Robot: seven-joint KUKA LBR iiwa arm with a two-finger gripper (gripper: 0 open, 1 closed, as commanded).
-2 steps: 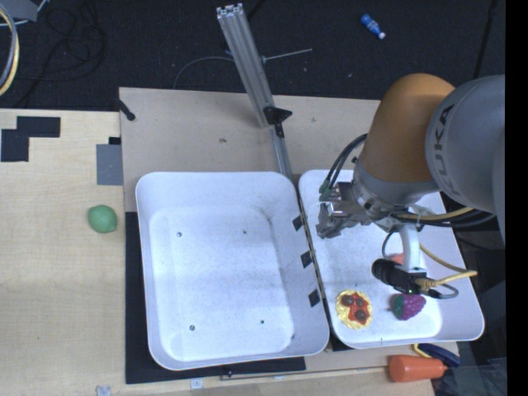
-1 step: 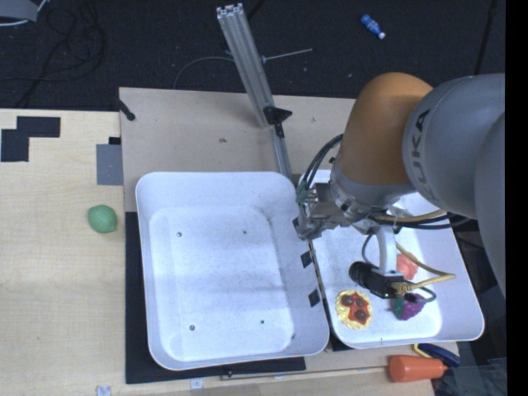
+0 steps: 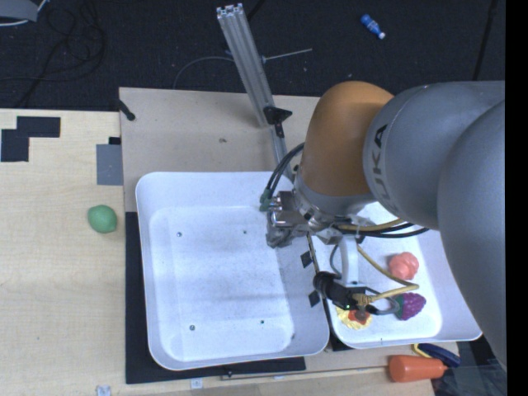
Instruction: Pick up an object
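Grey arm (image 3: 445, 163), orange band (image 3: 342, 139), black cables at wrist.

- A robotics lab: a grey arm (image 3: 429, 163) over two white bins (image 3: 157, 221) on a bench (image 3: 49, 262).
- Behind the bench, loose cables (image 3: 74, 23) on dark floor.

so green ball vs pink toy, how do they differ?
The green ball is round, plain green, and lies on the bench left of both bins. The pink toy is salmon-pink, lumpier, and lies inside the right bin, close to the arm and beside a purple toy. Both are small, loose and ungrasped.
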